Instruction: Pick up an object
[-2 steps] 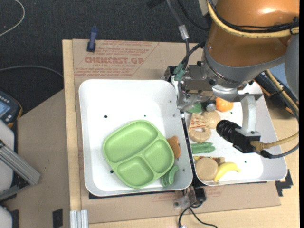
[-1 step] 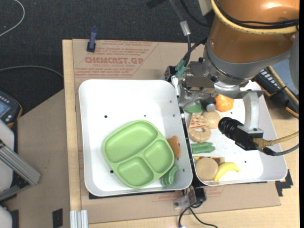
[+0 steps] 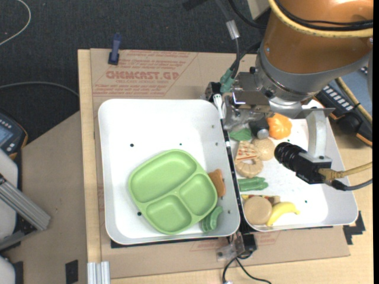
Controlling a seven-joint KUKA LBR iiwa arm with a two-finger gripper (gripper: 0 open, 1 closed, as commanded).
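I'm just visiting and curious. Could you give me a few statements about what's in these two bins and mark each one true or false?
1. The green tray lies in the left bin. True.
2. The banana sits in the left bin. False: it is in the right bin, near its front edge.
3. The tray has three compartments. True.
4. The orange lies on the tray. False: it is in the right bin, near the arm.
5. Toy food is piled along the right bin's left side. True.
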